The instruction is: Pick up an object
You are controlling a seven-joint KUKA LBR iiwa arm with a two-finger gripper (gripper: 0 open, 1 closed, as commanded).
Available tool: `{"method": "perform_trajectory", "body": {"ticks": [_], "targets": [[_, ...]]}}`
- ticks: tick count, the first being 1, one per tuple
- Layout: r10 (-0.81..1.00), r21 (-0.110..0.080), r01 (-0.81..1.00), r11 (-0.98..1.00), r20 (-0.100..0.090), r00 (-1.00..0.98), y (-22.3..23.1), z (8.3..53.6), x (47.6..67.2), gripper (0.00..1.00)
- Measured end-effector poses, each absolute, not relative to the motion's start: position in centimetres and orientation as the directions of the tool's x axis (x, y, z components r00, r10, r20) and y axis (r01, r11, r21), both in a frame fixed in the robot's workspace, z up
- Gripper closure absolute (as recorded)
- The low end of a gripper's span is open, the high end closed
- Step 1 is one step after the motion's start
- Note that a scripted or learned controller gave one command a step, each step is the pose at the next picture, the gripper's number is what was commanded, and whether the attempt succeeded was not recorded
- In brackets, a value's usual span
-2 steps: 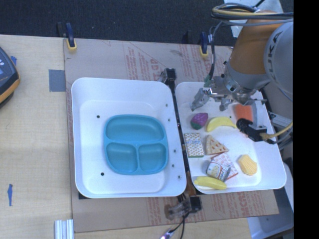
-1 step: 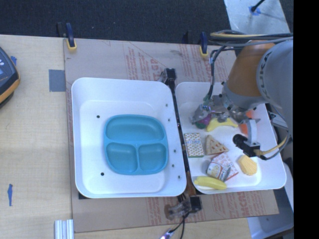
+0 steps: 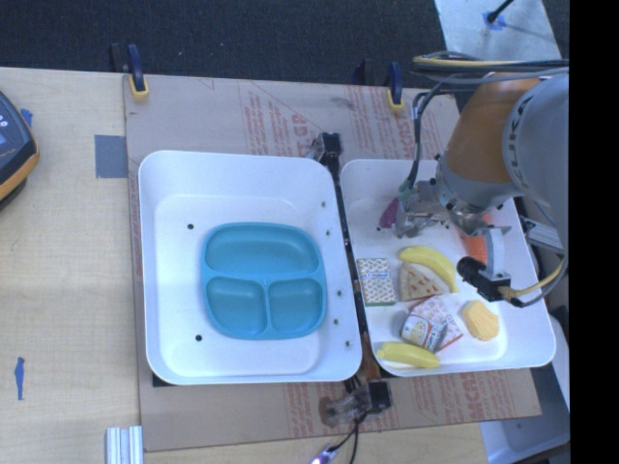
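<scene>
Two shallow white bins sit side by side on the counter (image 3: 58,288); the left bin (image 3: 174,259) holds a blue divided plate (image 3: 263,280), lying flat near its middle. The right bin (image 3: 522,351) holds the loose items: a banana (image 3: 428,261) curved near the centre, a sandwich wedge (image 3: 420,283) just below it and touching it, a small patterned card packet (image 3: 375,281) just left of the wedge, a crumpled printed wrapper (image 3: 430,325) lower down, a second banana (image 3: 407,356) along the front wall, and a yellow lemon-like piece (image 3: 481,320) to the right; a purple item (image 3: 390,213) lies at the back, partly under the arm, and an orange item (image 3: 474,246) shows beside the wrist.

The grey arm (image 3: 542,133) with its orange band reaches in from the right, over the back of the right bin; the end effector (image 3: 423,218) sits low there, just beside the purple item and above the upper banana; whether it is spread or closed, or has anything in its grip, cannot be told from this angle.
</scene>
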State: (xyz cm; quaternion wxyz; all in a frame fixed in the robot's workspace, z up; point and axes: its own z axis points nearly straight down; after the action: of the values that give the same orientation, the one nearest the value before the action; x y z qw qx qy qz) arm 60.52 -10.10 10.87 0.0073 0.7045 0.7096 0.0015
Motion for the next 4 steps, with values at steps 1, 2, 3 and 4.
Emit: {"method": "perform_trajectory", "body": {"ticks": [1,2,3,4], "targets": [[1.000,-0.004,1.000,0.005,0.000,-0.005,-10.5,14.7,53.2,1.00],[1.000,-0.005,1.000,0.005,0.001,-0.005,-7.9,19.2,47.6,1.00],[1.000,-0.008,1.000,0.008,0.000,-0.008,-8.0,20.2,47.5,1.00],[1.000,-0.008,1.000,0.008,-0.001,-0.008,-8.0,20.2,47.6,0.00]]}}
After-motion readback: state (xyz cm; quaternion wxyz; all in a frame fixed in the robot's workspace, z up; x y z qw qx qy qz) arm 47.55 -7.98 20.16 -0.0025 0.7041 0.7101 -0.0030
